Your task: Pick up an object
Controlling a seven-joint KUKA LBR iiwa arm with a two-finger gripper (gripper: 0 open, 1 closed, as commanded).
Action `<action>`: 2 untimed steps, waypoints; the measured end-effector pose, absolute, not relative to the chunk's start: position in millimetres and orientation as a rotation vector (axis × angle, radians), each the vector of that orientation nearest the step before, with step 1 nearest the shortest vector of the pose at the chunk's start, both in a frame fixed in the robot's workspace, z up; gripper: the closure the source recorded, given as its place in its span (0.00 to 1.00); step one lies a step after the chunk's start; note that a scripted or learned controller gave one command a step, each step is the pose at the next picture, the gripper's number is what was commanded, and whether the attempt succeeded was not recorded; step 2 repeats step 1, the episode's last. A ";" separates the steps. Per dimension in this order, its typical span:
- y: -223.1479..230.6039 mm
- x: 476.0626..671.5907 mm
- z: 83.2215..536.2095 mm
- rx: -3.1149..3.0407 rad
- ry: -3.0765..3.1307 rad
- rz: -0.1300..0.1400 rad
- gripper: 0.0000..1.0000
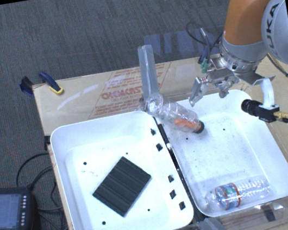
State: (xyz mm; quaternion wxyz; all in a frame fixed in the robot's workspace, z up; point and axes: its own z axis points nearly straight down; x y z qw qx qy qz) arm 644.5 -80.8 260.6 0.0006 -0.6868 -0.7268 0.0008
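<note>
- Step in hand: approach/pre-grasp. Tool (pixel 209 89) hangs over the far edge of the right bin (pixel 258 135), w/ nothing between its fingers.
- Tool state: two fingers splayed apart, so it reads as wide; tips look clear of the bin floor, though height is hard to judge from this slanted view.
- Nearest candidate: small clear bottle (pixel 179 115) w/ orange inside and a dark cap, lying tilted just to the tool's left and a bit toward the camera, up against the divider between the bins. Near the tool, not touching it.
- Second candidate: water bottle (pixel 238 192) w/ coloured label, lying on its side at the near edge of the same bin, well apart from the tool, on the camera side.
- Third: dark ribbed flat pad (pixel 122 185) in the left bin (pixel 73 151), far to the tool's left, across the divider. Flat, so prob. hard to pinch.
- Clear upright tube (pixel 149 77) stands beyond the small bottle, left of the tool; an obstacle rather than a target, I'd say.
- Next move calls for: shift left + toward camera, centre over the small bottle's body, turn the wrist so the fingers straddle it across its short axis, descend, then close.
- Risk: bottle is round and slick, sits by the bin wall, so one finger may hit the divider or the bottle may roll out.
</note>
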 end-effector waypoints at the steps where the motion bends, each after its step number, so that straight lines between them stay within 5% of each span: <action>1: -97.5 643.4 166.2 -2.129 -2.304 0.005 0.00; 2: -97.5 643.4 166.2 -2.129 -2.304 0.005 0.00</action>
